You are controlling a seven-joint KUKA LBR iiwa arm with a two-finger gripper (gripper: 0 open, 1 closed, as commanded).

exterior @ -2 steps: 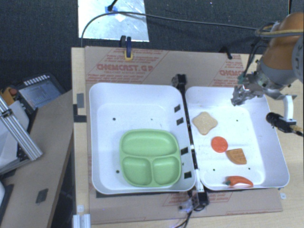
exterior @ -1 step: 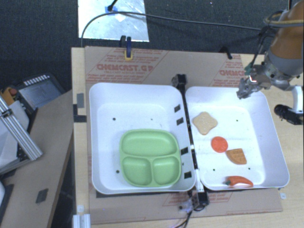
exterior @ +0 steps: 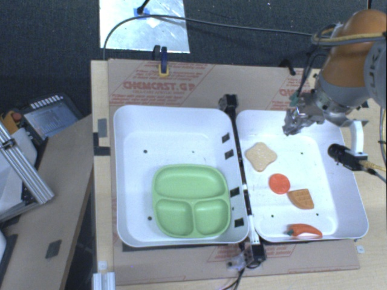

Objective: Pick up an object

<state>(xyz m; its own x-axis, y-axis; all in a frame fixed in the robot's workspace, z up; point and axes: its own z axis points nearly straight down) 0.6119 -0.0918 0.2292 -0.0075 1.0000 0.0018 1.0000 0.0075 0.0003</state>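
- Pincer (exterior: 292, 127) is seen over the far edge of the right bin (exterior: 338, 162); whether it is released or clenched cannot be told, and nothing is seen in it.
- 4 items are seen in that bin: the beige piece (exterior: 260, 156) is nearest, toward the view's lower left of the pincer.
- Red disc (exterior: 279, 183), tan wedge (exterior: 301, 198) and carrot (exterior: 304, 230) lie farther toward the near edge.
- Green tray (exterior: 190, 199) sits in the left bin.
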